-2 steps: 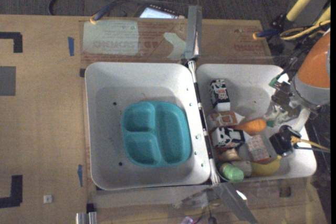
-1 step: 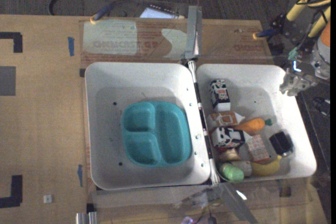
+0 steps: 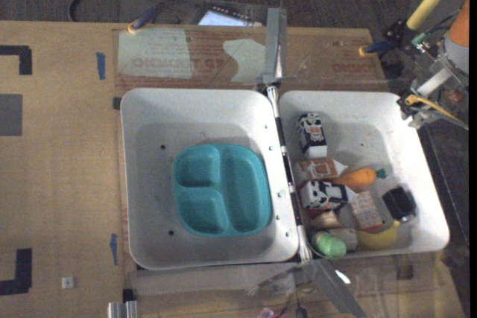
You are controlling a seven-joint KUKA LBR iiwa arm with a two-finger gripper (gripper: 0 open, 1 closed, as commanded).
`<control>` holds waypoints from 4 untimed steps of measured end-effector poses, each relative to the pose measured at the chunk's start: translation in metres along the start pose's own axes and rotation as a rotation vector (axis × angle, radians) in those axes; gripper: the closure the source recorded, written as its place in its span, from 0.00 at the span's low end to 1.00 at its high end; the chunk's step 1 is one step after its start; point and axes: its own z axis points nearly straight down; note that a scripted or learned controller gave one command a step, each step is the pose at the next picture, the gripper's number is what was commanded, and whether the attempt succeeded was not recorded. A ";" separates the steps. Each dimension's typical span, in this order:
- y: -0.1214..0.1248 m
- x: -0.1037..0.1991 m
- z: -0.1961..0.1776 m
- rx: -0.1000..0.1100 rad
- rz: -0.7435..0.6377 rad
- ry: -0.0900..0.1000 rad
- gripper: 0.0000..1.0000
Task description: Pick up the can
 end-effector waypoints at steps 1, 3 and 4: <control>0.004 0.009 0.001 0.001 0.308 -0.001 1.00; -0.005 0.024 0.015 0.004 0.116 -0.002 1.00; -0.012 0.022 0.063 0.004 -0.017 -0.001 1.00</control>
